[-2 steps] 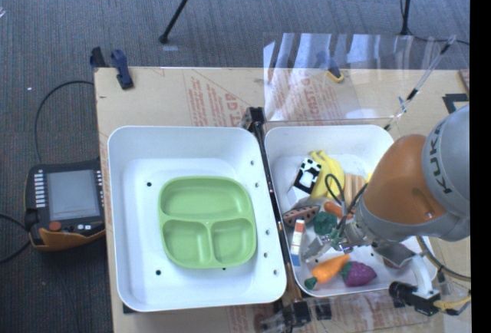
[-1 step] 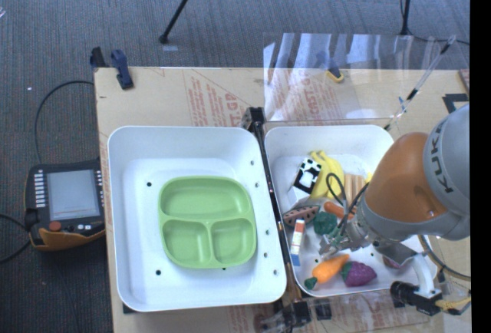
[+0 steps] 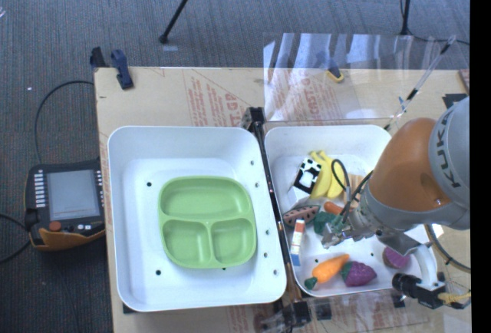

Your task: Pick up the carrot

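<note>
The arm (image 3: 418,170) covers part of the right bin (image 3: 360,136); its hand (image 3: 335,229) is too small to read.

The surface (image 3: 184,97) carries 2 white bins. The left bin (image 3: 126,170) holds a green plate (image 3: 207,220) with 3 compartments. In the right bin (image 3: 360,141), the tool (image 3: 335,230) hangs low near the middle, with the orange-banded arm (image 3: 418,170) above it. The carrot (image 3: 330,268) lies just below the tool, apart from it, beside a purple berry (image 3: 359,274). A banana (image 3: 326,174) lies further up, and a marker (image 3: 297,242) lies near the bin's left wall. A control pad (image 3: 67,203) sits on the floor at left.
</note>
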`<state>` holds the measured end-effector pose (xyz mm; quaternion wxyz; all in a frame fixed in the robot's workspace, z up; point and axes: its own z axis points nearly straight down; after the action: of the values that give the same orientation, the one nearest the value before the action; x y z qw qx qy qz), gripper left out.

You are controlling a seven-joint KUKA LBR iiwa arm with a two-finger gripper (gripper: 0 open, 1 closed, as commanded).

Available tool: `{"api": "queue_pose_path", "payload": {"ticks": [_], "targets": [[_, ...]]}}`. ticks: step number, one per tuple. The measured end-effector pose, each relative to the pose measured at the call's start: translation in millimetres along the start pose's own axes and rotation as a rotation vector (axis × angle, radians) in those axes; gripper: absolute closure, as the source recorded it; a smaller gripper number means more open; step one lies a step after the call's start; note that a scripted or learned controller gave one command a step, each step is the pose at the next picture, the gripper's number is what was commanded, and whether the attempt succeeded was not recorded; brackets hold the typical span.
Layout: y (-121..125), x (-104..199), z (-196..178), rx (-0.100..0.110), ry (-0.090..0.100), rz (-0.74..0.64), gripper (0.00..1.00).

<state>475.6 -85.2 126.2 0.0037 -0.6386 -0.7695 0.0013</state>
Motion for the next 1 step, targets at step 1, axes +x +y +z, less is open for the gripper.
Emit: {"api": "queue_pose_path", "payload": {"ticks": [1], "targets": [[-1.3,-7.0,-68.2,0.002,-0.001,0.380,1.00]]}}
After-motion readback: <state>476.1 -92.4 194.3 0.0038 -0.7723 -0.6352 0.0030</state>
